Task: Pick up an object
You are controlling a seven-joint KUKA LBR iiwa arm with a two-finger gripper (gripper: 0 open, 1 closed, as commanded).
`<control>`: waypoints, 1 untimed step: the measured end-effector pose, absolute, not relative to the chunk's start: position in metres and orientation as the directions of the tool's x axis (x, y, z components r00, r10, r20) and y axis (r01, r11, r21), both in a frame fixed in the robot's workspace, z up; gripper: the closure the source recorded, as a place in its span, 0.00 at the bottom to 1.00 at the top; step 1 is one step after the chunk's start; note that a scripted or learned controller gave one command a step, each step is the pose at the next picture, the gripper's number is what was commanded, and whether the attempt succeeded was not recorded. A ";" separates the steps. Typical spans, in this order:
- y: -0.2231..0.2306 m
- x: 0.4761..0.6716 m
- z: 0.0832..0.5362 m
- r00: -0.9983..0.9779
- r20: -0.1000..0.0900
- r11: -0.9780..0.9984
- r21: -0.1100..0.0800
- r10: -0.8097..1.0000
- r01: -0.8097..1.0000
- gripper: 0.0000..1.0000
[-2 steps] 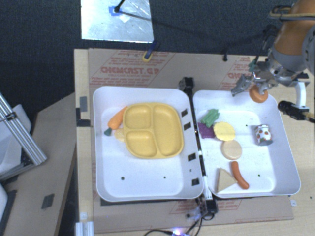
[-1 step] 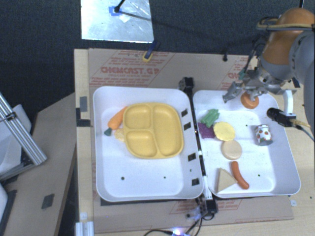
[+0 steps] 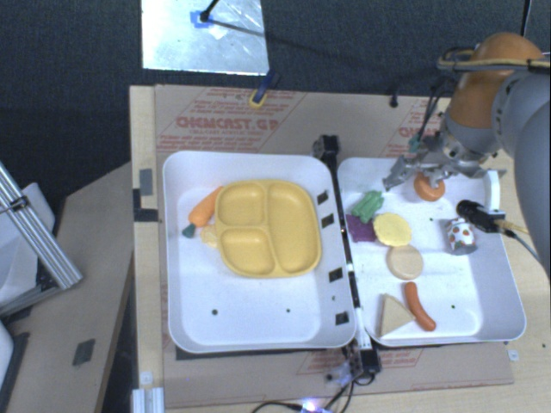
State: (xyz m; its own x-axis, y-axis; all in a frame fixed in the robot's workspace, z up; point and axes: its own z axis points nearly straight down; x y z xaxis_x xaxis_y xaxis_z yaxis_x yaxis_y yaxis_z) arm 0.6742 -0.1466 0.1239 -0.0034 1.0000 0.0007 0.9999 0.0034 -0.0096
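My gripper (image 3: 421,174) hangs low over the back of the right bin (image 3: 495,317). A round orange fruit (image 3: 430,188) lies right under it, touching or nearly touching it. Whether the fruit is gripped cannot be told. Further forward lie a green leafy piece (image 3: 368,205), a purple piece (image 3: 360,229), a yellow disc (image 3: 393,229), a tan disc (image 3: 405,262), a red sausage (image 3: 419,305) and a pale cheese wedge (image 3: 393,316). A small white and red speckled thing (image 3: 459,236) rests near the right wall.
The left bin (image 3: 185,317) holds a yellow divided plate (image 3: 261,228), with a carrot (image 3: 203,207) against the plate's left rim. A black-clipped divider (image 3: 337,231) runs between the bins. The grey arm (image 3: 521,101) comes in from the upper right.
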 end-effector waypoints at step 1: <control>-0.149 0.670 0.094 0.003 0.002 -0.003 -0.026 1.000 1.000 0.00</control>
State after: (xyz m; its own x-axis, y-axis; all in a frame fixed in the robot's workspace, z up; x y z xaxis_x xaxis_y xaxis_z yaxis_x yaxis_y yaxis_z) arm 0.6695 -0.1492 0.0935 0.0033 1.0000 0.0023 0.9997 -0.0032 -0.0261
